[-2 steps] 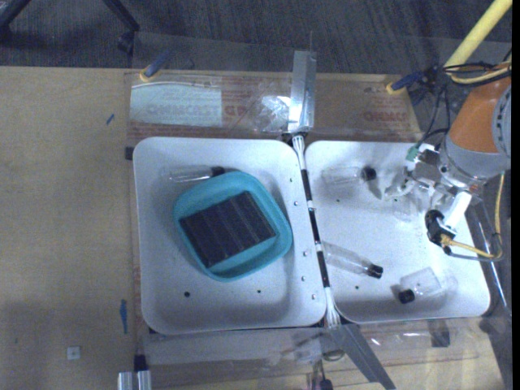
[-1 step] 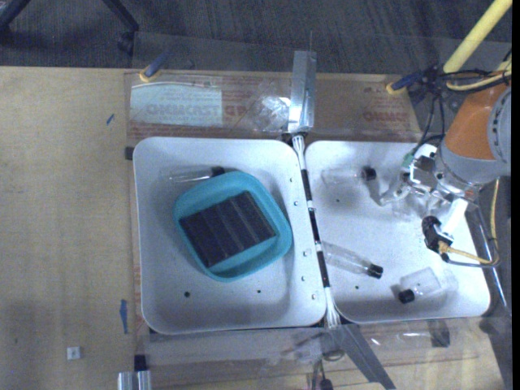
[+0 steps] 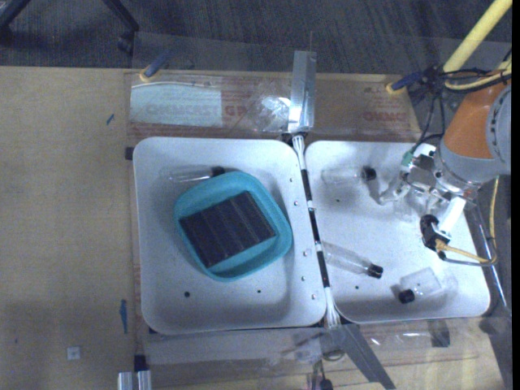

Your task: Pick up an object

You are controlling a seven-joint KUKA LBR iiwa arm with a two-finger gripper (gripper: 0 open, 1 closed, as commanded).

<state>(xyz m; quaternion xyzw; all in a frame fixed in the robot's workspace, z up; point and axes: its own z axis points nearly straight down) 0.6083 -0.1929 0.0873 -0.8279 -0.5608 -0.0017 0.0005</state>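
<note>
Gripper [image 3: 396, 187] of the grey arm with the orange band [image 3: 471, 132] stood over the upper right part of the right shallow white bin [image 3: 463, 299]; from this slanted view it could not be told whether it was spread or closed, nor whether anything lay in it. Just to its left lay a small clear plastic vial with a black cap [image 3: 348, 174], near the bin's upper left corner. Lower in the same bin lay a second clear tube with a black cap [image 3: 353, 262], close to the divider, and to its right a third, shorter clear capped vial [image 3: 418, 285] near the lower rim. These three were well apart from one another. Across the divider, the left shallow white bin [image 3: 154, 283] held a teal square plastic container with a dark ribbed insert [image 3: 231, 224], tilted slightly. A fourth clear capped tube [image 3: 195, 173] lay just beside its upper edge.
</note>
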